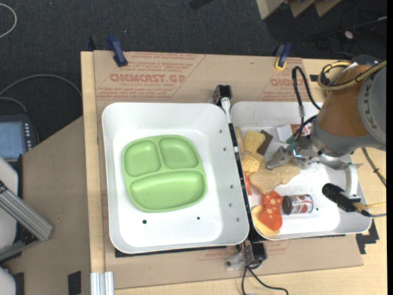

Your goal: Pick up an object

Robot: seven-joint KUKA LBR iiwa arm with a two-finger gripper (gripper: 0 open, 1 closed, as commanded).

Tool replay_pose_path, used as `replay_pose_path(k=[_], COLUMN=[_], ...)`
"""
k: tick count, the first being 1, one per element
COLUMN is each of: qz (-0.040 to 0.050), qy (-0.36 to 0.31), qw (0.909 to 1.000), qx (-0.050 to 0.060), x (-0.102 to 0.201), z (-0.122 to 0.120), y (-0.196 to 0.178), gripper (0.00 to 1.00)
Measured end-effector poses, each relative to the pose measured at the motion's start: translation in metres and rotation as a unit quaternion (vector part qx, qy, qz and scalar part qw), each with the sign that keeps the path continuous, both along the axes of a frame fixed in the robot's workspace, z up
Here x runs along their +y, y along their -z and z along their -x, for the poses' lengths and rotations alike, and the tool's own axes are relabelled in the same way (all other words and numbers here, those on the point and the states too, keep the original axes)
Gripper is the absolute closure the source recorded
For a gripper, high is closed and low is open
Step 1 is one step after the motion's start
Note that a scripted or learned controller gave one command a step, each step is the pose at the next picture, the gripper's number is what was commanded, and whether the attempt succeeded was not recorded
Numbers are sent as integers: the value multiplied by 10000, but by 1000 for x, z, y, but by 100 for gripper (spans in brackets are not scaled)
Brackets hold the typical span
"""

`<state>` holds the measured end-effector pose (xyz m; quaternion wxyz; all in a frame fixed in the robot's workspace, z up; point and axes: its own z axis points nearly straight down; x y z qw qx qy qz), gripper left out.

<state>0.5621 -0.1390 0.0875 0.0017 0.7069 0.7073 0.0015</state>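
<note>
My gripper (277, 158) hangs low over the left half of the right bin (353, 223), with the grey arm reaching in from the right. Its tip is just above a flat tan bread-like piece (274, 177). A yellow corn piece (250, 163) sits immediately left of the tip. Behind the corn rest a pale tan slice (251, 141) and a dark brown piece (266, 140). Toward the front, a red piece (271, 206) lies on a yellow-orange one (265, 227), and a small red can (297, 204) lies on its side beside them. Nothing visibly sits in the gripper.
The left bin (116, 165) holds a green divided plate (164, 172). A black divider rail (236, 158) runs between the two bins. Blue clamps (116, 50) grip the far edge of the brown board. Cables loop above the arm at the right.
</note>
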Motion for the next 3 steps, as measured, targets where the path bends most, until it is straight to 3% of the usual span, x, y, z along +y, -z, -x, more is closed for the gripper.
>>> replay_pose_path(k=[1,2,3], qz=[-15,22,-3], qy=[10,-4,2], qw=[10000,10000,10000], qx=[56,-34,40], x=[31,-2,-36], z=[86,-1,-64], y=[3,-49,5], gripper=[0,0,0])
